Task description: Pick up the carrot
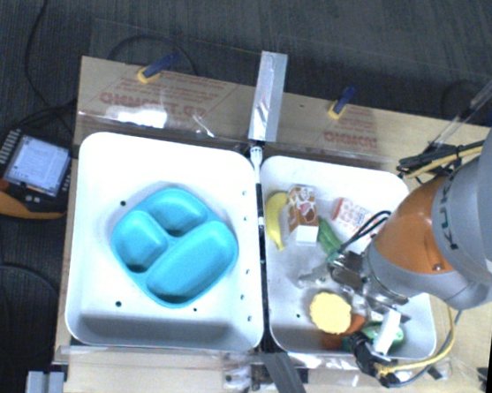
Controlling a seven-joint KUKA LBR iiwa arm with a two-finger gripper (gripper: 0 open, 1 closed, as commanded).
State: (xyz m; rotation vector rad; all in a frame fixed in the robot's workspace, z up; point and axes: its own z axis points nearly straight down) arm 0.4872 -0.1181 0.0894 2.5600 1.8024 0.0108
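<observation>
- Carrot [337, 334]: orange, in the right bin [283, 329], just below-left of the gripper [360, 296].
- Jaw state: cannot tell.
- Yellow disc [330, 311] touches the carrot.
- Banana [274, 219] farther up-left.
- Blue tray [175, 245] in left bin [81, 304].

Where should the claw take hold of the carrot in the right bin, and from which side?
Little of the carrot shows: an orange end near the right bin's front wall, under the yellow round toy and beside the arm's wrist. I'd grip that exposed end, coming straight down, since toy and wall crowd its sides. How it lies is too hidden to judge.
</observation>
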